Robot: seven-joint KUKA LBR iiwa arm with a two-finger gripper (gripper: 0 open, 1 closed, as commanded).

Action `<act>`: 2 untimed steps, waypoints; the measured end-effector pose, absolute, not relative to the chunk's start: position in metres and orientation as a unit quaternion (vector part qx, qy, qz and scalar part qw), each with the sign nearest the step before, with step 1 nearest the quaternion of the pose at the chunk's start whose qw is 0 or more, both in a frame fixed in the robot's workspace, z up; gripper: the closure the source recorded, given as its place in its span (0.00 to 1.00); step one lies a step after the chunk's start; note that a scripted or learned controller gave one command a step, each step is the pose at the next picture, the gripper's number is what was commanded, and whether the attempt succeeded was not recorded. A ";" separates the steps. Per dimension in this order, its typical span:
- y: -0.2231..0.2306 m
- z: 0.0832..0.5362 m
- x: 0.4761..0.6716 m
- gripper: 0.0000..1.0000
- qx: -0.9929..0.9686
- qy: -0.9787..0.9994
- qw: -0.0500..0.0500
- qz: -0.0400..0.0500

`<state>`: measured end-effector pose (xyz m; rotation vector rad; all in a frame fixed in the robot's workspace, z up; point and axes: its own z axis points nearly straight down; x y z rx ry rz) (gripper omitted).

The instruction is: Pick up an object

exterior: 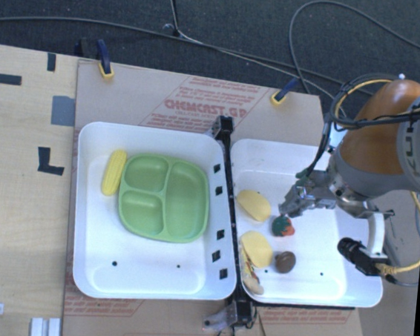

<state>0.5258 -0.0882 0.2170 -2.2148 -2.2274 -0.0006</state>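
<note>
The right bin holds several small objects: a pale yellow piece, a second yellow piece with a tan item under it at the front, a brown round one, and a red and green strawberry-like one. My gripper hangs over the right bin, just above and right of the strawberry. Its dark fingers point down toward the bin floor, close to the strawberry; nothing shows between them. The left bin holds a green divided plate and a yellow corn cob.
A black divider with clips runs between the two bins. The grey arm with its orange band reaches in from the right over the right bin's far side. Cables cross the dark floor behind the bench. Two clamps hold the cardboard base.
</note>
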 end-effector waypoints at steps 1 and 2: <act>-0.044 0.221 0.527 1.00 -0.705 -0.709 0.000 0.000; 0.019 0.217 0.524 1.00 -0.704 -0.710 0.001 0.000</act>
